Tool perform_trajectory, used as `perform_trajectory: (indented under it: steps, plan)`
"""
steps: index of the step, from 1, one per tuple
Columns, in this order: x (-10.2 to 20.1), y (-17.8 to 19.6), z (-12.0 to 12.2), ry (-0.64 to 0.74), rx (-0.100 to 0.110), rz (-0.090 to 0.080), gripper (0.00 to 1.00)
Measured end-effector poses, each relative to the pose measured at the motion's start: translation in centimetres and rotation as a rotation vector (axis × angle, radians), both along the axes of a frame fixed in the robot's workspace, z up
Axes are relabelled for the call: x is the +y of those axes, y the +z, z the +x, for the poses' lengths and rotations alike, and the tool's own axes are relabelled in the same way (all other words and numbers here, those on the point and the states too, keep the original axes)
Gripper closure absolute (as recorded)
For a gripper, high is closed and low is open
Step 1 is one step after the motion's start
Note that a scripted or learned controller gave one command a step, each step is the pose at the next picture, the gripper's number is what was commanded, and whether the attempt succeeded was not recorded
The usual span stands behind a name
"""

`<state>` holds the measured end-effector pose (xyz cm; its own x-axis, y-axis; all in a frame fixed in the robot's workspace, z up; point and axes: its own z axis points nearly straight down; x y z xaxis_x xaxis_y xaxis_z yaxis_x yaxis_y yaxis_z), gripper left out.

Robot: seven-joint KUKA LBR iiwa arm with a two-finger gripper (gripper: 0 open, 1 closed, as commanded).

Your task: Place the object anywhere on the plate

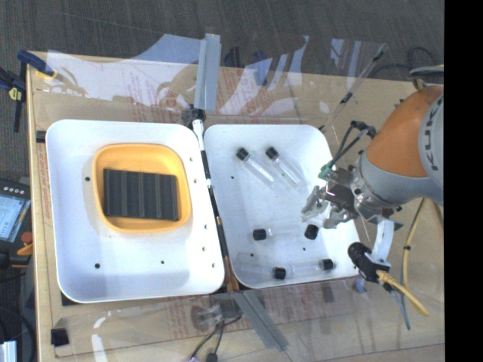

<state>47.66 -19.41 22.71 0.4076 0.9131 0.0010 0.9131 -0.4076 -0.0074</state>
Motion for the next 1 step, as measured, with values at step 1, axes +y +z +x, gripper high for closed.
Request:
perform_trajectory:
  steps: [1]
  plan:
    - [1.31,2.28,1.70,0.242,-0.004,-0.003,1.00]
